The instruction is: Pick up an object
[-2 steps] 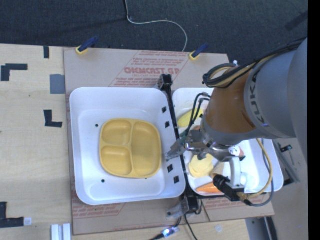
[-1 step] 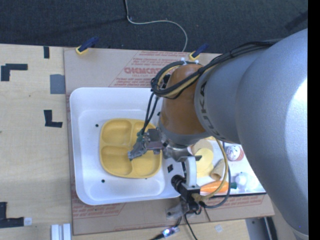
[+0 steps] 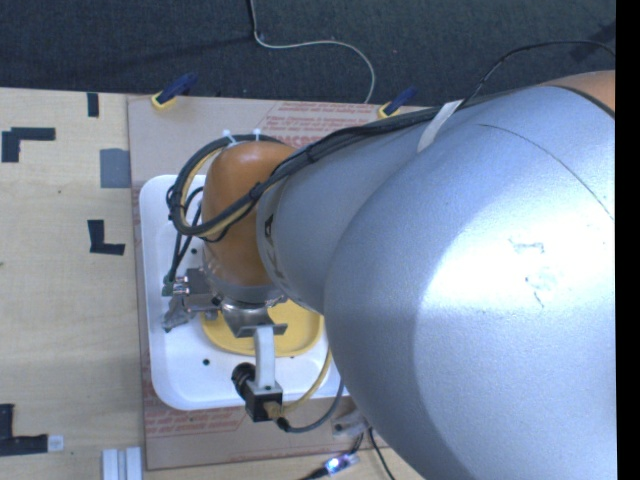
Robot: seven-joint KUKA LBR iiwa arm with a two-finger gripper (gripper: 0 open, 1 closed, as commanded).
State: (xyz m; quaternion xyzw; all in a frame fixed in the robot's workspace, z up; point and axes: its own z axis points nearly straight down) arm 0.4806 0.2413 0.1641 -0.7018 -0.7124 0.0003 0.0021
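Note:
The left white bin [image 3: 157, 268] lies on a brown board. In it sits a flat yellow rounded object [image 3: 222, 339], mostly covered by the arm. My gripper [image 3: 246, 316] points down into this bin, right over the yellow object, below the orange wrist band [image 3: 235, 208]. The wrist hides the gripper's tip and whether it touches the yellow object. The grey arm covers the bin's right side.
The big grey arm [image 3: 450, 268] fills the right half and hides the other bin. Two blue and yellow clamps [image 3: 175, 88] [image 3: 398, 99] hold the board's far edge. Black marks [image 3: 100, 236] lie on the wooden bench to the left.

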